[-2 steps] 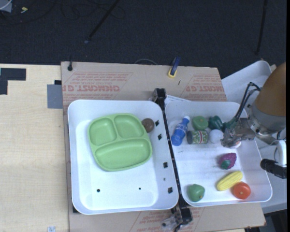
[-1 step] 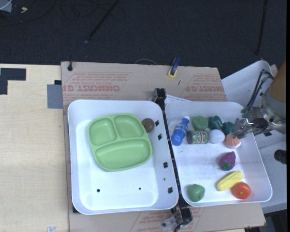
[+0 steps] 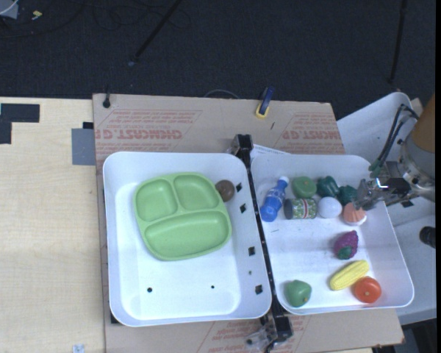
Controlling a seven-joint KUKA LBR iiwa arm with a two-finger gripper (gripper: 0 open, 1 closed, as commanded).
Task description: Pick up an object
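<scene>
The right bin [image 3: 397, 259] holds several toy foods. Along its far side lie a blue bottle [image 3: 272, 201], a small can [image 3: 303, 209], a white ball [image 3: 328, 207], a green round piece [image 3: 303, 187] and dark green pieces [image 3: 336, 190]. A peach-orange piece [image 3: 353, 213] sits directly under my gripper [image 3: 369, 194], which reaches in over the bin's right wall. Whether the gripper touches or holds that piece is unclear from this angle. Nearer the front lie a purple piece [image 3: 345, 244], a yellow corn [image 3: 349, 274], an orange tomato [image 3: 367, 290] and a green pepper [image 3: 298, 293].
The left bin [image 3: 125, 271] carries a green divided plate [image 3: 182, 215] and a brown ball [image 3: 225, 190] by its right wall. A black divider [image 3: 253, 226] runs between the bins. Both bins rest on cardboard [image 3: 176, 127] with a yellow-blue clamp [image 3: 264, 103] at its back edge.
</scene>
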